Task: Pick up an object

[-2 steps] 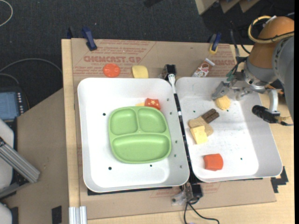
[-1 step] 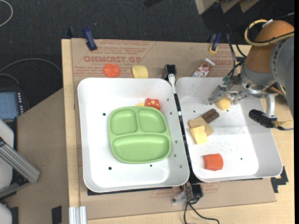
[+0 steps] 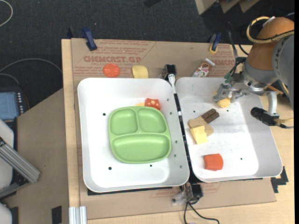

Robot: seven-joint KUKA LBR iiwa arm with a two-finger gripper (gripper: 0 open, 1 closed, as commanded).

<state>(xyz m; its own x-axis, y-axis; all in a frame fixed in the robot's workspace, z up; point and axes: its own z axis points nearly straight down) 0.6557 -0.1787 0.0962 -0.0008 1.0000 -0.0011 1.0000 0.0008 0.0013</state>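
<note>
Claw point(image 3: 225, 95): low over the far part of the right bin point(image 3: 261, 169), arm coming in from the right. Finger spread: can't tell, too small and cluttered.
Nearest obj: small yellow piece point(image 3: 224, 102), just under/at the claw tip, maybe touching; not seen betw. fingers, so not counted as held.
Key relation: yellow piece lies directly below the claw, a touch toward the near side. Looks roundish, no clear long axis. Judgement: a short descent w/ little sideways shift would do, if that's the target.
Other right-bin contents: brown block point(image 3: 210, 115), long axis slanted, resting against a tan piece point(image 3: 197, 123); pale yellow block point(image 3: 200, 135) just below those, touching; orange-red block point(image 3: 213, 162) near the front, well apart from the rest.
Left bin point(image 3: 91, 139): green divided plate point(image 3: 139, 134), 3 compartments, nothing in them; red block point(image 3: 152, 103) just beside its far rim.
Worktop point(image 3: 70, 125), outside bins: orange round piece point(image 3: 111, 70), yellow piece point(image 3: 139, 72), small wrapper point(image 3: 202, 69) behind the bins.
Risk: target near bin's far wall, small, could slip.
</note>
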